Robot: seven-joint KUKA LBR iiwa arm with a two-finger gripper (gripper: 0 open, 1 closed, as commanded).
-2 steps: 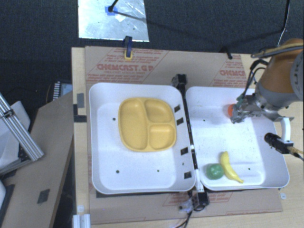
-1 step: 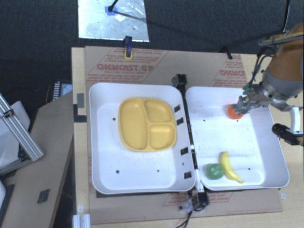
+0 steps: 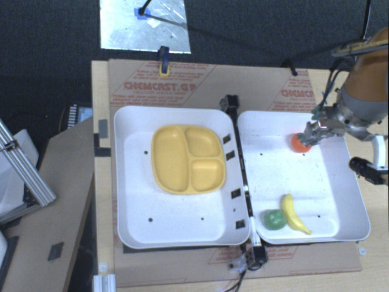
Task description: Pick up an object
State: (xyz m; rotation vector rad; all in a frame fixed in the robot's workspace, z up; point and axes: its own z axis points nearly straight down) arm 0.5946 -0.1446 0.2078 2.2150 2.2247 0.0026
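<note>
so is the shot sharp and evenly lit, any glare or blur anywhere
Camera view: soft and slightly grainy overall; the white bins look bright and washed out; the foil sheet at the top glares; the gripper over the orange object is blurred; the banana and green object cast only faint shadows.

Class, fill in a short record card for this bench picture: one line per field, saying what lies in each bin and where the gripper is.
left bin: yellow divided plate, three compartments
right bin: orange-red object near far edge; banana and green object near front edge, close beside each other
gripper: over the orange-red object, at its right edge
grasp: cannot tell whether anything is held
arm: enters from the right
</note>
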